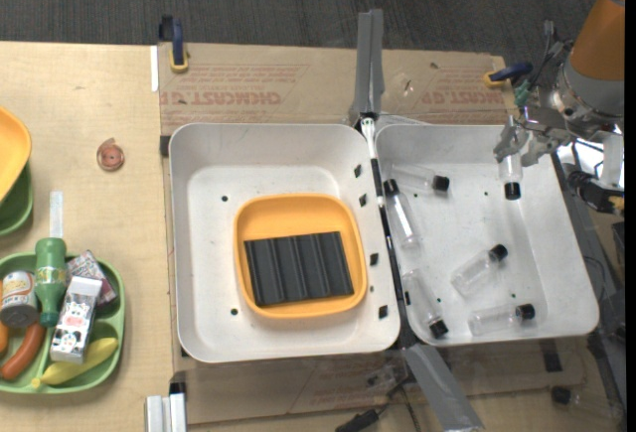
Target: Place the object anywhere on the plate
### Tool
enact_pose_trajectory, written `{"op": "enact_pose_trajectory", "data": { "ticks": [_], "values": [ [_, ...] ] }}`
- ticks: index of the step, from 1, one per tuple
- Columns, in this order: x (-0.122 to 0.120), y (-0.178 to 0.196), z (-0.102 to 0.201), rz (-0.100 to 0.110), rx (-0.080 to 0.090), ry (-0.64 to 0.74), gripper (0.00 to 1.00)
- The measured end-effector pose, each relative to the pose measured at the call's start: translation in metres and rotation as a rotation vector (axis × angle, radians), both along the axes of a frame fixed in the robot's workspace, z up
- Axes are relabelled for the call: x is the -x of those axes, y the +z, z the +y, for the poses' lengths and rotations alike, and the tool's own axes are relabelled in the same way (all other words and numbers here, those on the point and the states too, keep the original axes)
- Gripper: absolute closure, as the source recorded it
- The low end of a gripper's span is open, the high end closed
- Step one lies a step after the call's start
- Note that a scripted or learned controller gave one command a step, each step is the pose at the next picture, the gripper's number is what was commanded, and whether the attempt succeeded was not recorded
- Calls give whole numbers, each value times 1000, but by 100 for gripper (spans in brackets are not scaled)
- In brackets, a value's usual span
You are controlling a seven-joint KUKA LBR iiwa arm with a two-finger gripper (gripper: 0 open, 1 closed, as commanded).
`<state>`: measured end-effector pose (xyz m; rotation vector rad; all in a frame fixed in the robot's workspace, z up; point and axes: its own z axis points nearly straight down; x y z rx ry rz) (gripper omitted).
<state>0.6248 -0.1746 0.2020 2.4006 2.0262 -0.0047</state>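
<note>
Two shallow white bins are seen from above on a tabletop [79, 102]. The left bin [199, 172], at the frame's centre, holds an orange plate [298, 212] with a dark ribbed insert [300, 266] lying on it. The right bin [556, 251] holds several clear vials with black caps, scattered well apart, probably so that each can be picked singly.

The arm [606, 43] reaches in at the upper right of the frame. Its end effector [514, 157] is poised over the right bin's upper right part, and a vial [512, 177] hangs upright just below it, cap downward. Whether it is clamped on that vial cannot be told; the tips are too small and blurred.

The plate is well apart from the vial, to its lower left, so a carry across the divider [383, 221] between the bins is judged to remain.

At the frame's lower left, a green tray [109, 356] of toy food sits unused.
</note>
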Motion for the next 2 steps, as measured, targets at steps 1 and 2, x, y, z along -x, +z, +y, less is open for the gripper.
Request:
{"op": "enact_pose_trajectory", "data": {
  "ticks": [1,2],
  "values": [
    [110,-51,37,3,-3,60,100],
    [60,31,29,0,-2,209,100]
  ]
}}
